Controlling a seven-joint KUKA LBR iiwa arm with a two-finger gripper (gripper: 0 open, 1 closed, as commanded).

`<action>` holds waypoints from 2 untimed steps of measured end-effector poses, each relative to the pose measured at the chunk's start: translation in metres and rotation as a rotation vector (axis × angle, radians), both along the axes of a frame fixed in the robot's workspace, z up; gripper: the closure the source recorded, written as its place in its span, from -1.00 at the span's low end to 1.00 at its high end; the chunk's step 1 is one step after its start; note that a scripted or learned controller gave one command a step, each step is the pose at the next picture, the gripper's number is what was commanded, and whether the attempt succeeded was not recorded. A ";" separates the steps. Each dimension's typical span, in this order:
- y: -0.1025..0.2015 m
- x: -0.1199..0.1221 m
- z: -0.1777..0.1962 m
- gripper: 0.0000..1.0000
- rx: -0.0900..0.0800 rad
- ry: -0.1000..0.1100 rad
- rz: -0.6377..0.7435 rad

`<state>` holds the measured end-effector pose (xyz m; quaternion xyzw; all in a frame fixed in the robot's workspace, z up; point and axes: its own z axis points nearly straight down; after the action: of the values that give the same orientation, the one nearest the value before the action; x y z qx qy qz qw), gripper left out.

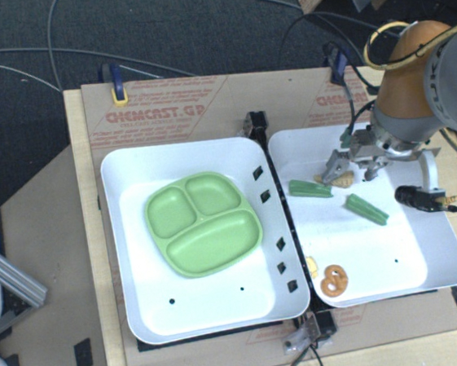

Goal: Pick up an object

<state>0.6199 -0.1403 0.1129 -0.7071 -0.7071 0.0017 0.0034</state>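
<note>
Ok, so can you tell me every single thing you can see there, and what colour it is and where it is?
bins: two, white, side by side on the bench
divided plate: one, light green, in the left bin
green pieces: two, long, in the right bin
tan bit: one, right bin, by the gripper, too small to tell what
pretzel: one, orange-brown, right bin's near corner
clamps: two, blue, far edge of the board
arm: one, grey with orange band, right side
gripper: one, low over the right bin

In the right bin you see two green sticks (310, 189) (367, 209) lying flat, a small tan piece (342, 179) near the first, and a brown pretzel (335, 280) by the front edge.
</note>
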 end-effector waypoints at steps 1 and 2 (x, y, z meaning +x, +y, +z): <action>0.000 0.002 0.016 1.00 -0.002 -0.009 0.000; 0.000 0.005 0.081 1.00 -0.004 -0.015 0.001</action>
<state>0.6249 -0.1408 0.1944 -0.7067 -0.7075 -0.0023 -0.0034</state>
